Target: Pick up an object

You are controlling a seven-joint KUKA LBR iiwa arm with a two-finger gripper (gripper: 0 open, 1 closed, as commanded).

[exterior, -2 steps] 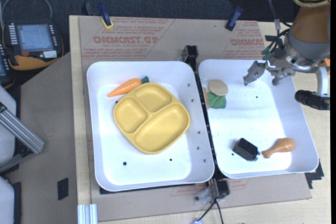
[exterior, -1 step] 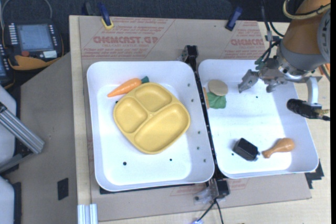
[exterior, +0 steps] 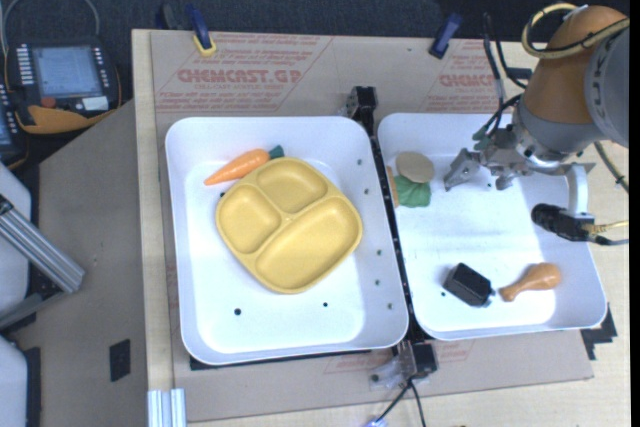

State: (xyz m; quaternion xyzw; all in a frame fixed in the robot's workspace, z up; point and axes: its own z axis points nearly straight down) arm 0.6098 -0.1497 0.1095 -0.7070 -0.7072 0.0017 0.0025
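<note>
Lying along the left bin's (exterior: 190, 215) far edge: an orange carrot (exterior: 236, 166), touching a yellow divided plate (exterior: 288, 224). Sitting by the right bin's (exterior: 585, 310) far-left corner: a tan disc (exterior: 414, 166) over a green piece (exterior: 412, 192). Hovering beside them: the gripper (exterior: 478, 169), fingers spread, gripping nothing. Resting near the front edge: a black block (exterior: 467, 284) and a drumstick (exterior: 531, 281).

The hand (exterior: 478, 170) hangs over the right bin (exterior: 500, 245), near a tan disc (exterior: 414, 165) on a green block (exterior: 412, 192). A black box (exterior: 467, 284) and a drumstick toy (exterior: 530, 281) lie lower down. The left bin (exterior: 200, 245) holds a yellow plate (exterior: 288, 225) and a carrot (exterior: 236, 166).
</note>
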